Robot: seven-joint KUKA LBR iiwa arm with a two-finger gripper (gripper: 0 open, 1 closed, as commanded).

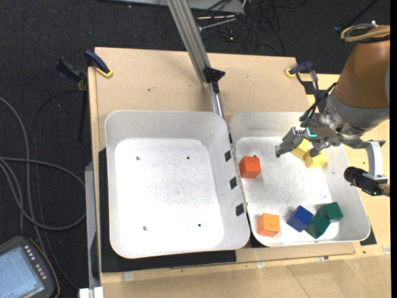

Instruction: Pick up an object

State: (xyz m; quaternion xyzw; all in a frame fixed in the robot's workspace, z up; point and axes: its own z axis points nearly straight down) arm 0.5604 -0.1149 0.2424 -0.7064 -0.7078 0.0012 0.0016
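Dark carpet runs all round the bench (161,82), with loose cables trailing over it and a grey screen unit (22,272) down at the near left corner. Blue clamps with yellow tips grip the bench's far corners, and a slanted metal pole (189,33) comes down to the gap between the two bins.

The left bin (118,166) sits beside the right bin (356,225), their rims touching along the middle. In the right bin an orange cube (250,166) lies near the left wall, well apart from the rest. Along the near edge there is a second orange block (268,224), then a blue block (302,218) just beside two green blocks (325,219) that touch each other. Up towards the far right of the bin lie two yellow blocks (310,155), close together.

The arm (366,82), orange above and grey below, reaches in from the right and hangs low over the yellow blocks. The gripper (304,143) is right on top of them, dark fingers pointing down around the nearer yellow block, but from here I cannot tell whether they are apart or closed, or whether anything is actually held.
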